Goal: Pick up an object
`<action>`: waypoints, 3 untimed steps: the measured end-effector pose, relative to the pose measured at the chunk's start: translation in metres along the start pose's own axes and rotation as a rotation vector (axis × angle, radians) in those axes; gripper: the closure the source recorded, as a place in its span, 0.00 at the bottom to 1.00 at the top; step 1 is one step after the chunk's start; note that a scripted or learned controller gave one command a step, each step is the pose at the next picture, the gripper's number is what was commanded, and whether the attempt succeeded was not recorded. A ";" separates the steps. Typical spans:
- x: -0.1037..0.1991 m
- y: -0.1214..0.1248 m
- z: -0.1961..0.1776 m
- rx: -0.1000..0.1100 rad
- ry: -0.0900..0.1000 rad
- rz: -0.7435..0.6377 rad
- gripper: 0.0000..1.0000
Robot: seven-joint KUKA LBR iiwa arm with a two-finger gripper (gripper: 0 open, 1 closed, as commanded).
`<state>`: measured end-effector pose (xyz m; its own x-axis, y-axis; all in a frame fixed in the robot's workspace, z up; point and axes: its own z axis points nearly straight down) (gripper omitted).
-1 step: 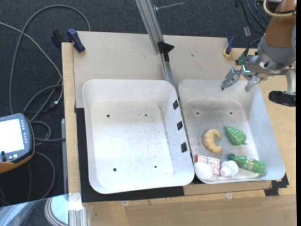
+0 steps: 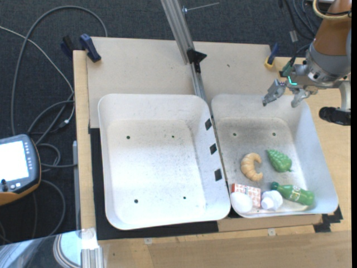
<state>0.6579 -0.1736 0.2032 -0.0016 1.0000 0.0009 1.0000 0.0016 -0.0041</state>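
- From my seat, the left bin (image 2: 150,161) lies bare-floored and white on the counter (image 2: 139,60), with a few dark dots on its floor. Nothing for me there.
- The right bin (image 2: 251,119) touches it along the middle seam. Its goods are bunched at the near end: a white lump (image 2: 241,202) in the near-left corner, a red-and-white pack (image 2: 249,191) touching it, a croissant (image 2: 252,166) just above, a white cap (image 2: 272,200) joined to a green bottle (image 2: 295,194) lying flat along the near wall, and a green bumpy piece (image 2: 279,159) near the croissant.
- The hand (image 2: 285,94) hangs over the far-right rim of the right bin, well apart from every item. Its two fingers look spread, with nothing between them.
- I judge the step in hand as the approach: no item is picked yet.
- To do it well, I would go for the croissant or the green piece, since each has bare floor around it. The bottle hugs the wall and the pack is crowded, so fingers could jam there.
- I would descend straight, straddle the item across its narrow width, and close only once low enough.
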 end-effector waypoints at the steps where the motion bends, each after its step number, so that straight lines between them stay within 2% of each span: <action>1: 0.003 -0.005 0.062 0.004 0.001 0.001 0.00; 2: 0.004 -0.006 0.114 0.003 0.001 0.000 0.00; 3: 0.004 -0.004 0.098 -0.005 -0.001 -0.001 1.00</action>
<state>0.6538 -0.1697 0.1050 -0.0024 1.0000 0.0002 1.0000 0.0024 0.0006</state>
